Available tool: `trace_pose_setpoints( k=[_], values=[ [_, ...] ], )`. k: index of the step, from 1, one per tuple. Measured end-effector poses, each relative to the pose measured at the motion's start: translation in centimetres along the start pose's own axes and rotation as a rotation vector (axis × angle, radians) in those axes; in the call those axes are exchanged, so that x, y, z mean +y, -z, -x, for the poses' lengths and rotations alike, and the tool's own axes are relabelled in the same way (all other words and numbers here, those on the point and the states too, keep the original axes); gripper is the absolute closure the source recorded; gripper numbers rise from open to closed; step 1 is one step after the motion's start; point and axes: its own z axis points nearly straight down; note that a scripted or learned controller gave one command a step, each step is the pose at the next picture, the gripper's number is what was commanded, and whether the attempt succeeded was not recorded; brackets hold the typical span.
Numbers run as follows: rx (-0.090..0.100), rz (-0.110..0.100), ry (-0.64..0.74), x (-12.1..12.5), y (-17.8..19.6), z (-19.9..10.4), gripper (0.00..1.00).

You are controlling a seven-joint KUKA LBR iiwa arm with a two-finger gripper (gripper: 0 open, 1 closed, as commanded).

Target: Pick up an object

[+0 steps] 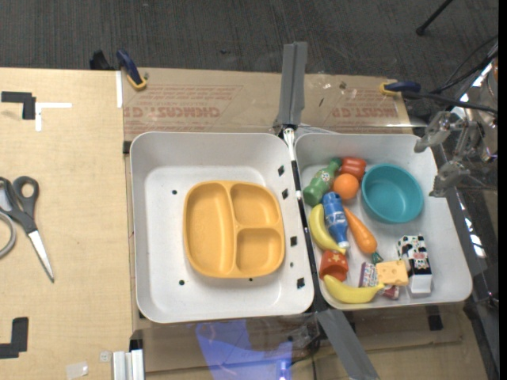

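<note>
The right bin (447, 236) holds several toy foods: a teal bowl (392, 195), an orange (345, 185), a green bottle (319, 183), a blue bottle (335, 218), a carrot (362, 232), two bananas (318, 226) (348, 292), a cheese wedge (391, 272) and a cow-patterned carton (413, 252). My gripper (453, 145) is a grey metal shape at the right edge, just outside the bin's far right corner and above the bowl's level. Nothing is seen in it.
The left bin (158, 236) holds a yellow divided plate (234, 229). Scissors (28, 220) lie on the wooden bench at the left. Blue clamps (131, 68) pin a cardboard sheet behind the bins. A grey bar (293, 85) stands between the bins at the back.
</note>
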Motion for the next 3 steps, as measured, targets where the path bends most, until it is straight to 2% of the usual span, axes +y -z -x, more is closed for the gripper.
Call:
trace_pose_setpoints(
  k=[1, 2, 3],
  values=[
    [0.001, 0.001, 0.135, 6.0, -8.9, -3.8, 0.00],
    [0.001, 0.001, 0.237, 9.5, -18.4, -6.6, 0.00],
    [-0.003, -0.001, 0.240, 9.6, -17.4, -6.4, 1.00]
  ],
)
